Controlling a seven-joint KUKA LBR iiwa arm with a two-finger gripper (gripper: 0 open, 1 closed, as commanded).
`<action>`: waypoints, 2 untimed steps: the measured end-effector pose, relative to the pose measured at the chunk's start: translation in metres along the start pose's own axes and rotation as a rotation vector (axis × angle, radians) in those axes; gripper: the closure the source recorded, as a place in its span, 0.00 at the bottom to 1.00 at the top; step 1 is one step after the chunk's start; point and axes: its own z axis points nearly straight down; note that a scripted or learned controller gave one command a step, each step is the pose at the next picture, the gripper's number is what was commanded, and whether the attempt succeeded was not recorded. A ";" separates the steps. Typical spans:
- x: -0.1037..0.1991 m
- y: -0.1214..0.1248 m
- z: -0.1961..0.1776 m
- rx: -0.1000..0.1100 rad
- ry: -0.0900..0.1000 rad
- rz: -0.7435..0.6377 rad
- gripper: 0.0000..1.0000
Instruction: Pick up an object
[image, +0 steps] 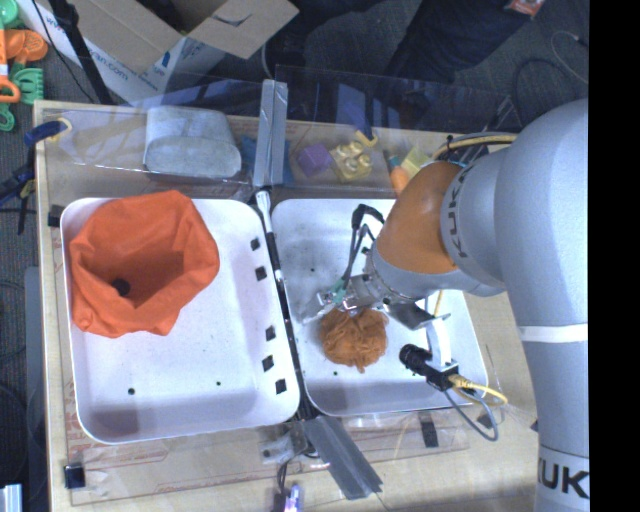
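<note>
step: descent onto target judged in hand | gripper (345, 298) positioned over orange fibrous clump (354, 337) in right bin (330, 395) | hold: cannot be told | next: closure and lift judged required

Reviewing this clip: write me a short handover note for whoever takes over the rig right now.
Gripper: low in the right bin, at the upper edge of the brown tangled clump; finger state unclear, no hold visible.
Orange cloth: bunched in the left bin, untouched.
Done: arm is down at the clump.
Left: confirm a grip, then lift.
</note>
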 end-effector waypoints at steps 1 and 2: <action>-0.002 0.027 -0.036 -0.084 -0.032 -0.015 1.00; 0.002 0.000 -0.010 0.005 0.002 -0.009 0.00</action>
